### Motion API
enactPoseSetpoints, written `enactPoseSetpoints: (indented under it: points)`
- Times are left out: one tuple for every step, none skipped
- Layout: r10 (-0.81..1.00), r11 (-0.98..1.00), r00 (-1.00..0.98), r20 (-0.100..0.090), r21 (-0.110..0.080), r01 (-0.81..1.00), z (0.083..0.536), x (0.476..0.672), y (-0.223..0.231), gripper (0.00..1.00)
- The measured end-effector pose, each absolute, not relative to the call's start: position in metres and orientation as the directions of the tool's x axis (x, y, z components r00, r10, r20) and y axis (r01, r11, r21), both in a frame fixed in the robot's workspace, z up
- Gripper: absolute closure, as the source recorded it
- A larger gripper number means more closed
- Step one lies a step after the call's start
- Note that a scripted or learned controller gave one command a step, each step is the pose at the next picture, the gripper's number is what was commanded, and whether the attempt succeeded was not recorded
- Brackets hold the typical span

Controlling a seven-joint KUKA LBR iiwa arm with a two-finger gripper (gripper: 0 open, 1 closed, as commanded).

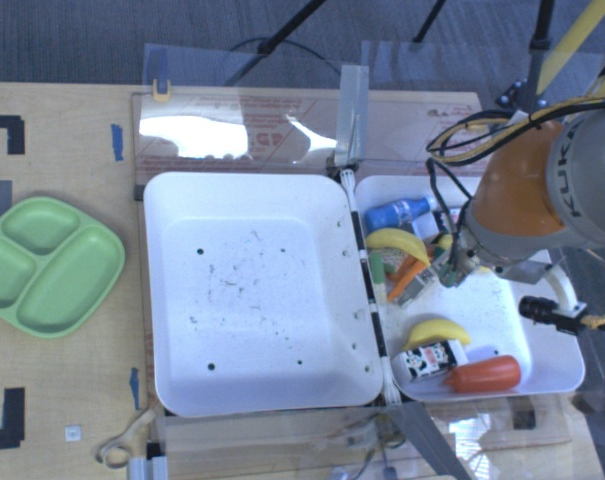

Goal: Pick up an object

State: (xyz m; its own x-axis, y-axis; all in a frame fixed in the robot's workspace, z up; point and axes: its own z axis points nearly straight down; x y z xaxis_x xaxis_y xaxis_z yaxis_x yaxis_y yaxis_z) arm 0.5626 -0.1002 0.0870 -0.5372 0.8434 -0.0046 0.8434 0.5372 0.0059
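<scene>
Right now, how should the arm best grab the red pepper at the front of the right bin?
Probably from above, across the middle of the red pepper. It lies flat and elongated left to right, so close across its narrow width, clear of the black-and-white item at its left end.

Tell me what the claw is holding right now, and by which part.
It cannot be told. The claw is down in the right bin, among the upper banana, carrot and blue bottle, but no object shows between its tips.
</scene>
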Motion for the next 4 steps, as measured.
enactPoseSetpoints:
  points:
    - [0.844, 0.536, -0.536, -0.009, 0.012, 0.844, 0.098, 0.564, -0.101, 1.0]
    - [0.853, 0.522, -0.522, -0.001, 0.003, 0.853, 0.193, 0.595, -0.043, 1.0]
    - [0.964, 0.267, -0.267, -0.002, 0.002, 0.964, 0.099, 0.622, -0.113, 1.0]
    - [0.811, 0.585, -0.585, -0.007, 0.004, 0.811, 0.088, 0.571, -0.179, 1.0]
